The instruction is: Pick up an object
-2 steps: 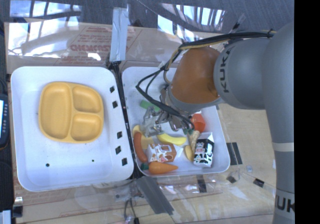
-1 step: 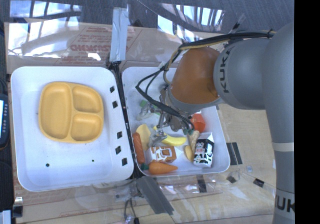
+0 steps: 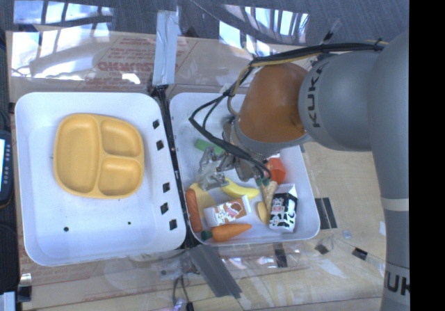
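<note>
Camera view, looking down: the gripper (image 3: 211,172) hangs low in the right bin (image 3: 182,113), its fingers slightly parted with nothing between them. Just beside it, toward the arm's side, lies a banana (image 3: 241,190), long axis running across the bin among toy foods.

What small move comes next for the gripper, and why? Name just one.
Probably a short, straight descent. The gripper hangs low in the right bin, just above and left of the banana, with the carrots and milk carton crowded close. Nothing shows between its fingers, so lowering onto the nearest item seems the sensible step before closing.
</note>
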